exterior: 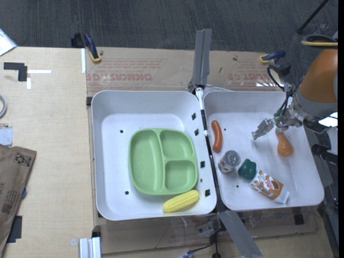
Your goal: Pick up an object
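Legible text, item one: red block lettering on the brown corrugated cardboard sheet [141,70] behind my two bins, upside down from this view, apparently "CHEMC…" — remainder unclear. Item two: a recycling symbol on the brown paper bag [13,183] at far left. The printed orange-and-white snack packet [267,185] is too small to read.

Arm [321,79] cut off by right edge beyond orange band, upper links hidden. Fingers [263,129] too small to tell whether spread or closed. Packet [267,185] below fingers: print unreadable. Small grey can [230,160] lower-left of fingers: blurred, label unclear. Brown cardboard [13,184] far left of fingers cut by left edge.
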`<state>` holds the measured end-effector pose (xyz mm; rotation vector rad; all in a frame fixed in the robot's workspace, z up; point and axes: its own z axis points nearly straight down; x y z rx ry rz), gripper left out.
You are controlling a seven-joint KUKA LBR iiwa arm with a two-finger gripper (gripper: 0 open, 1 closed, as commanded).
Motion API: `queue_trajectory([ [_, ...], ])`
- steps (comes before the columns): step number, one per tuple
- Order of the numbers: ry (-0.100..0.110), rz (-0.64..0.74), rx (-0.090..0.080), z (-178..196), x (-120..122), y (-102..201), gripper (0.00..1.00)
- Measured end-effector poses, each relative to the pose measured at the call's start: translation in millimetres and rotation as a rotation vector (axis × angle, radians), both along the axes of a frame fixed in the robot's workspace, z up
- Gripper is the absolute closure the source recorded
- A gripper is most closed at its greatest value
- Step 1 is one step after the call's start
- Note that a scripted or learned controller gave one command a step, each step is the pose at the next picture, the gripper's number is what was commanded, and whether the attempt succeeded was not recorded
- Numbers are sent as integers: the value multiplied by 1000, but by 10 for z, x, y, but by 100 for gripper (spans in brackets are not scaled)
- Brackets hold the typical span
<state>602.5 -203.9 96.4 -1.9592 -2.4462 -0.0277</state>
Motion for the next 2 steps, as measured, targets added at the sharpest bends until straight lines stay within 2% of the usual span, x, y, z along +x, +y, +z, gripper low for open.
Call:
queue_trajectory([
  [1,-2,-55,2,-14,-225,-5,0],
  [2,0,-176,6,-10,-517,10,0],
])
